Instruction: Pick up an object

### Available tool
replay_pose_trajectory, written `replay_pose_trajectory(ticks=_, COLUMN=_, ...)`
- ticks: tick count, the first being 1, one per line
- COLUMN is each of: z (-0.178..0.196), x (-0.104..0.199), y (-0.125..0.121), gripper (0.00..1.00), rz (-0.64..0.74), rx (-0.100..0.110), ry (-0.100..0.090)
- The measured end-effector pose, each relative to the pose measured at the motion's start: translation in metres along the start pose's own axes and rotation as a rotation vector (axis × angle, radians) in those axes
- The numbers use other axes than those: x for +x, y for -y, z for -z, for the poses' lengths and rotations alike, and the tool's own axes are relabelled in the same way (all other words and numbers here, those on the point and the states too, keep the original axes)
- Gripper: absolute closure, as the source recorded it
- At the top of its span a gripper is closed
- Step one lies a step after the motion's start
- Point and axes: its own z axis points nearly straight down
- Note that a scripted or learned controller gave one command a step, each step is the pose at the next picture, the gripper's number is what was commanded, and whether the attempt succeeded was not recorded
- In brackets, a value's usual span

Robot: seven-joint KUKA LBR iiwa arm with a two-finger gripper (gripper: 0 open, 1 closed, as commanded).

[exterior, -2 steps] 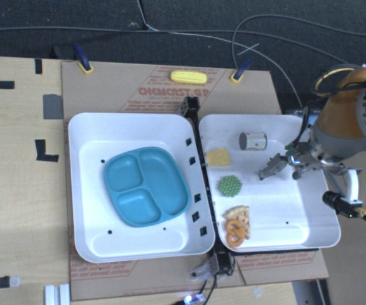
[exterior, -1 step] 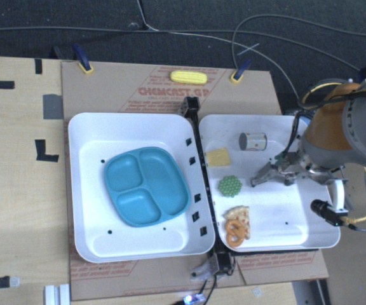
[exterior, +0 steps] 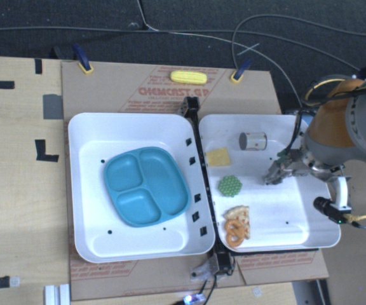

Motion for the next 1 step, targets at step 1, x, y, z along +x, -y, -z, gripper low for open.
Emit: replay_pose_trajectory(ticks=1, z=0.0456, x=-0.0069, y=0.0027, gripper=1.00, rz=-0.002, rx=0.003, ry=-0.004)
